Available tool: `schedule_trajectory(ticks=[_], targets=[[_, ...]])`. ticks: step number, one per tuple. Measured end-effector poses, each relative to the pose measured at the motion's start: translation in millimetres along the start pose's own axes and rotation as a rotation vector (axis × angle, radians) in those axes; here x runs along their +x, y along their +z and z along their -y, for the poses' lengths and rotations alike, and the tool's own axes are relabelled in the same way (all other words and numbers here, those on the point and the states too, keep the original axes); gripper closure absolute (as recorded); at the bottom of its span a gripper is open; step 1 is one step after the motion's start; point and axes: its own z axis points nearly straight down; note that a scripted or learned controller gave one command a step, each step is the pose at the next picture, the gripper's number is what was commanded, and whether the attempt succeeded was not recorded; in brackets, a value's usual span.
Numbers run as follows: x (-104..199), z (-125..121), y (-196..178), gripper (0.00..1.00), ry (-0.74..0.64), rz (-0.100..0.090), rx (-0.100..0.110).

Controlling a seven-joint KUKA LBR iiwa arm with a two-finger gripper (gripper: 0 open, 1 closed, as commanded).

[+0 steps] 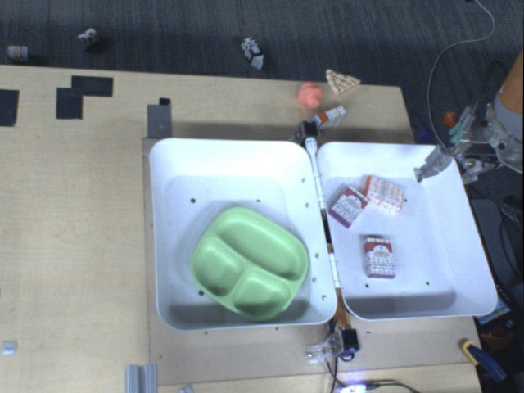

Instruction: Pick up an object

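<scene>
Hovering at the upper right corner of the right-hand shallow white plastic bin (467, 244), your grey two-finger gripper (432, 167) carries nothing that you can see, and its tip is too small and blurred to judge beyond that, so treat its state as something you cannot tell. It sits above the bin's rim, well apart from anything to grasp, which reads as a staging pose before a descent.

Your candidates lie inside that same bin. Nearest the gripper is a small red-and-white printed carton (385, 194), tilted, and just beside it, possibly touching, a purplish-red printed packet (347, 206). Below them, apart and square to the bin, lies a flat red carton with a pale picture panel (378, 257); standing alone, it looks the easier pick.

The left white bin (164, 219) holds a pale green, three-compartment plastic tray (250, 262), lying at a slant and too broad for a pinch.
</scene>
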Motion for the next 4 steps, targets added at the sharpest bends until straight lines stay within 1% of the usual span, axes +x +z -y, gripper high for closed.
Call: schedule_trajectory(ticks=[1, 2, 3, 4], targets=[[14.8, -12.2, 154.9, 0.00, -0.002, -0.001, 0.002], [77.2, 72.3, 161.2, 0.00, 0.002, 0.000, -0.006], [77.2, 69.8, 149.7, 1.00, 0.001, 0.002, -0.013], [77.3, 70.0, 149.9, 0.00, 0.001, 0.002, -0.013]])
